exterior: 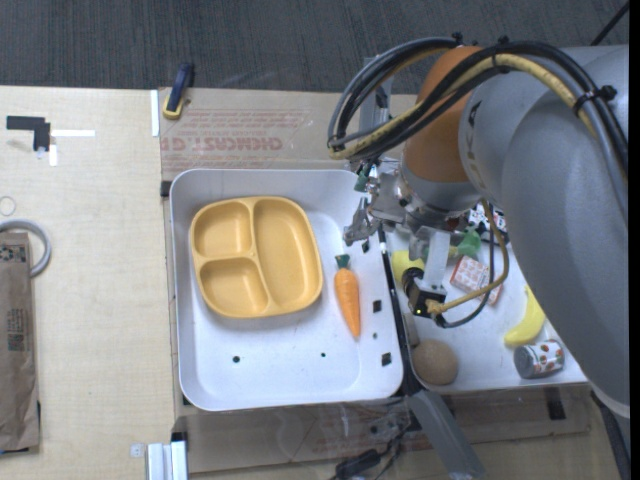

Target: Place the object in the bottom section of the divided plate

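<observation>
— Bench surface first: pale wood on the left, a cardboard sheet behind the bins, dark carpet along the top. Two white bins side by side, left bin and right bin.

— Task items?

— Yellow divided plate in the left bin, upper left part. It has three sections: two small ones on the view's left, one long one on the right. The carrot lies flat on the bin floor just right of the plate, outside it, with a narrow gap between them. Green top points up-view, tip points down-view.

— Arm?

— Grey arm comes in from the right, orange band above the wrist, with cables looped over it. The gripper sits over the left bin's right wall, just above the carrot's green end.

— Holding anything? Spread or pinched?

— Cannot tell at this angle. The carrot is on the floor, not in the gripper.

— Right bin contents?

— Banana near the right side, small can on its side below it, brown round thing at the lower left corner, red-and-white packet partly under the wrist.

— Off-bin clutter?

— Brown paper bag at the left edge and a blue-and-yellow tool on the cardboard's top corner.
</observation>
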### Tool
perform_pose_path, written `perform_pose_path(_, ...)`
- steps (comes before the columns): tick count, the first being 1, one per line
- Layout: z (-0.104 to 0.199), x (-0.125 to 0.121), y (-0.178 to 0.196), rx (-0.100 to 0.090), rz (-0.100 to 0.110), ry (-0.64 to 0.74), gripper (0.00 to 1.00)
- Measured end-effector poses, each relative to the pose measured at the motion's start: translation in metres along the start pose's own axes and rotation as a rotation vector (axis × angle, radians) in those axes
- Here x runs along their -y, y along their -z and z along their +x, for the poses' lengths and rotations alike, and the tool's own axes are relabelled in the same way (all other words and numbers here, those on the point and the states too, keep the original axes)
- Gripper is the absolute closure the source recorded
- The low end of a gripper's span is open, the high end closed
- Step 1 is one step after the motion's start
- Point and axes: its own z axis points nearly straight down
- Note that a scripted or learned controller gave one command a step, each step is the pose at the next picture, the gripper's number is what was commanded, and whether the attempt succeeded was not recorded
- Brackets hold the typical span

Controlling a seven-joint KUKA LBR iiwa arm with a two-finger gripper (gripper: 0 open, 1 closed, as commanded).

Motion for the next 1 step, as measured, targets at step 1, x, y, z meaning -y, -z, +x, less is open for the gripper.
perform_pose_path(1,-0.0005,-0.0009,0.0063,0.006,0.003,0.004,1.00)
